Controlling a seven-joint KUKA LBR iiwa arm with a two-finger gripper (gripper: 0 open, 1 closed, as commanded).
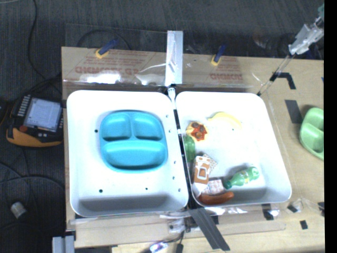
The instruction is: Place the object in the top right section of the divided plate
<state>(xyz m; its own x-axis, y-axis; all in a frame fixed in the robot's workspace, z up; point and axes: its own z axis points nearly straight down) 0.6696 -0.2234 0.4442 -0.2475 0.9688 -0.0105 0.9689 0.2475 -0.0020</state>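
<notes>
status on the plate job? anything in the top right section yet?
Done: nothing visible. The blue divided plate in the left bin has all three sections bare, top right included. In hand: nothing seen being carried. Left: pick one of the toy foods clustered in the right bin, then carry it over to that section.

Green holder [314,130] right of bins [274,141]

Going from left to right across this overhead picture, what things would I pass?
Small screen device → blue divided plate in the left bin → pile of toy food in the right bin → green object on the bench.
</notes>
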